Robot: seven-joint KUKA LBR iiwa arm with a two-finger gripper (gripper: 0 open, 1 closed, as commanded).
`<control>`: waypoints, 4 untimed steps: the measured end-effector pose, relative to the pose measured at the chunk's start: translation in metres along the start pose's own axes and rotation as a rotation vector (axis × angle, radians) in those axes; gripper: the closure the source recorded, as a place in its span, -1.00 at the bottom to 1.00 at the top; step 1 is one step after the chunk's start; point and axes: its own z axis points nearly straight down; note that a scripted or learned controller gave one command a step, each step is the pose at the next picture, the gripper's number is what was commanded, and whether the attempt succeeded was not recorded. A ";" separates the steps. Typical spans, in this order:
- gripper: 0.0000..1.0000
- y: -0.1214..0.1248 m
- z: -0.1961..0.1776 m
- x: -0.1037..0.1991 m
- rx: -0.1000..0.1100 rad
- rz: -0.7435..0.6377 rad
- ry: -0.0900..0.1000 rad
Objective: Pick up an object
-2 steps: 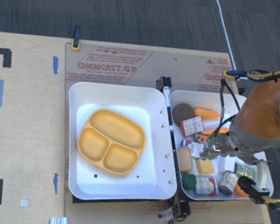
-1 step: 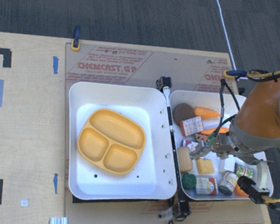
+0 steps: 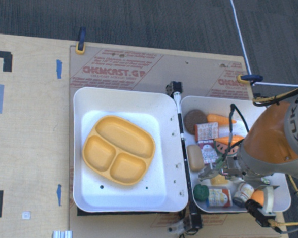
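The right bin [image 3: 186, 106] holds a heap of small items. Among them are a brown round piece [image 3: 194, 119], an orange carrot [image 3: 219, 119], a red-and-white box [image 3: 206, 131], a watermelon slice [image 3: 226, 144] and a tan bread roll [image 3: 194, 157]. Near the front lie a green item [image 3: 201, 191] and a labelled bottle [image 3: 219, 197]. My gripper [image 3: 215, 170] hangs low over the middle of this heap, just right of the bread roll. The arm's orange band [image 3: 270, 137] covers the bin's right part.
The left bin [image 3: 81, 136] holds a yellow three-part plate [image 3: 118, 149]. A small jar [image 3: 242, 191] and an orange piece [image 3: 258, 196] lie at the right bin's front right. A black clamp [image 3: 174, 87] sits between the bins at the back. Cables run along the front edge.
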 end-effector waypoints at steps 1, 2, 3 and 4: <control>1.00 0.003 -0.012 0.000 -0.008 -0.001 -0.001; 1.00 0.027 -0.088 0.095 -0.003 -0.002 0.001; 1.00 0.001 -0.103 0.033 -0.002 -0.001 0.000; -1.00 0.001 -0.103 0.034 -0.002 -0.001 0.000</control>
